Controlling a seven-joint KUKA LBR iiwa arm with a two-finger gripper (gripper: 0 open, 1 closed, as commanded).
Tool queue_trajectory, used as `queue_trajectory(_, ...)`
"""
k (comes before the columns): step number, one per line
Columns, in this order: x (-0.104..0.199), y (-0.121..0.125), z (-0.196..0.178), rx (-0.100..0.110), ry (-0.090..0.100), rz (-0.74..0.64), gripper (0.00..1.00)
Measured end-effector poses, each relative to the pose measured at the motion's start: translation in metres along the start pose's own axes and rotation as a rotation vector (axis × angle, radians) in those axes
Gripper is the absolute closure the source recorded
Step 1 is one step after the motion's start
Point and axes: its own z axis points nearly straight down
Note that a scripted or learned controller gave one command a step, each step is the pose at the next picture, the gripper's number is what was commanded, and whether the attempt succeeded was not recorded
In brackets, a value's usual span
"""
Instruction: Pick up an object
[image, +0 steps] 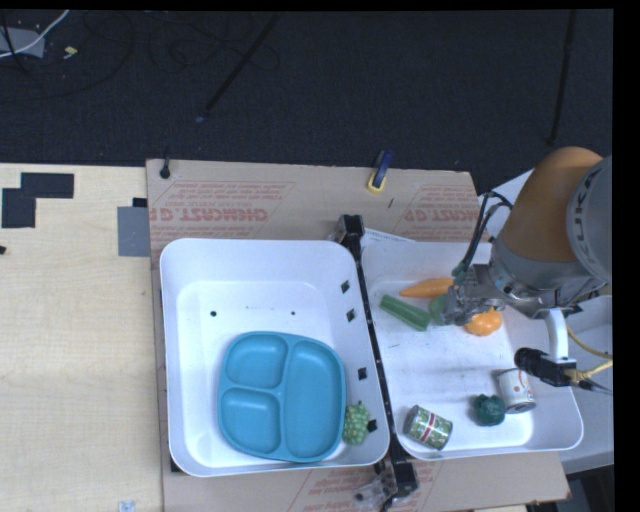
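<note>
My gripper (452, 308) reaches into the right bin (560, 432) from the right, low over its upper middle. It hangs right over a cluster of toy food: an orange carrot (427, 288) to its upper left, a green bean-like piece (404, 313) to its left, and an orange-yellow fruit (484, 323) just to its right. Nothing shows plainly between the fingers, whose tips blend with the clutter. Further down the bin lie a green and red can (429, 427), a dark green lump (489, 409) and a small silver can (514, 390).
The left bin (190, 300) holds a blue divided plate (280, 396), with a bunch of green grapes (355, 423) in its lower right corner. A black divider (362, 320) runs between the bins. A yellow and blue clamp (379, 172) sits on the cardboard's far edge.
</note>
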Motion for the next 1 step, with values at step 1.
queue_trajectory(1, 0.0026, 0.0036, -0.0628, -0.003, 0.000, -0.008, 1.00)
